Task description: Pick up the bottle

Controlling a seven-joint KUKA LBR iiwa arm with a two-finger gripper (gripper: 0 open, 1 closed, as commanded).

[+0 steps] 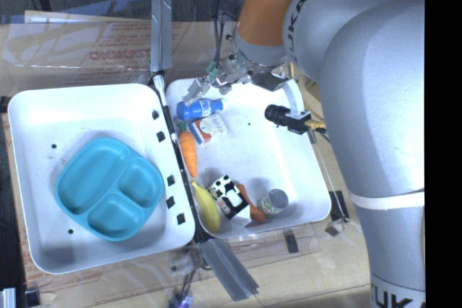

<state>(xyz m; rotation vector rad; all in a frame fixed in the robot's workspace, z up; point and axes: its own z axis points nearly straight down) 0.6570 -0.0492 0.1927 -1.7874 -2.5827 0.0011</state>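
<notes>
arm [375,83], bottle [198,110] just below tool [204,86]

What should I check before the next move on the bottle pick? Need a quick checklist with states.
1. Bottle located, lying at the far left of the right bin: ok.
2. Gripper positioned just above the bottle: ok.
3. Bottle between the fingers: cannot tell.
4. Room around the bottle: not ok, the white carton touches it and the carrot lies close.
5. Bin wall close on the bottle's left: not ok.
</notes>
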